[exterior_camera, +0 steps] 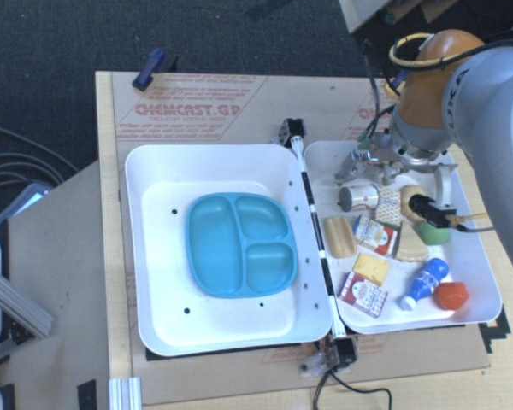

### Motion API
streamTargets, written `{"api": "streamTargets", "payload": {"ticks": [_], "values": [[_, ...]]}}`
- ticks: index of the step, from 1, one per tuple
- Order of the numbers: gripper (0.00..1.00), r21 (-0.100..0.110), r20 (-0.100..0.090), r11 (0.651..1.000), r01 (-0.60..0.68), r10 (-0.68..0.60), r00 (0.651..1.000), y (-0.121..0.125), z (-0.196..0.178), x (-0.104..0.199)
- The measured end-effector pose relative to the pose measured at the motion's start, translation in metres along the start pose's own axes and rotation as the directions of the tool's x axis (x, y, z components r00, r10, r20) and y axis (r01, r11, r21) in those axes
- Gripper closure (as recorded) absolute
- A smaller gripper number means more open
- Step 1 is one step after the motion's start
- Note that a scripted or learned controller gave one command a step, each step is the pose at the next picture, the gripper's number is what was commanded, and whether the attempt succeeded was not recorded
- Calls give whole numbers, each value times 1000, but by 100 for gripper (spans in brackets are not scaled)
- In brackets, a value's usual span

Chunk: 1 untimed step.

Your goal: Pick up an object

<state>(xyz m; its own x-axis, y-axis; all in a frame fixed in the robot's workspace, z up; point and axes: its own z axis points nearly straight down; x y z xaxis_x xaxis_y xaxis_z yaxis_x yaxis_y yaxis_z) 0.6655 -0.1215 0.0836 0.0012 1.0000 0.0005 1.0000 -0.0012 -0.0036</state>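
The gripper [385, 167] hung over the right bin [483, 293], near a small can [356, 197]; I could not tell its state.

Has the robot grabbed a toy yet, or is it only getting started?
Nothing looks picked up yet. The toys lie in the right bin: a blue bottle, an orange ball, a small red packet. Right now the gripper is low over that bin's far end, near a grey can. Grabbing and lifting something is left. The blue tray sits in the left bin.
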Motion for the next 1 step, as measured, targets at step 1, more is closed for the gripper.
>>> {"api": "streamTargets", "payload": {"ticks": [1], "values": [[100, -4, 1, 1000, 1, -1, 1000, 2, -12, 0]]}}
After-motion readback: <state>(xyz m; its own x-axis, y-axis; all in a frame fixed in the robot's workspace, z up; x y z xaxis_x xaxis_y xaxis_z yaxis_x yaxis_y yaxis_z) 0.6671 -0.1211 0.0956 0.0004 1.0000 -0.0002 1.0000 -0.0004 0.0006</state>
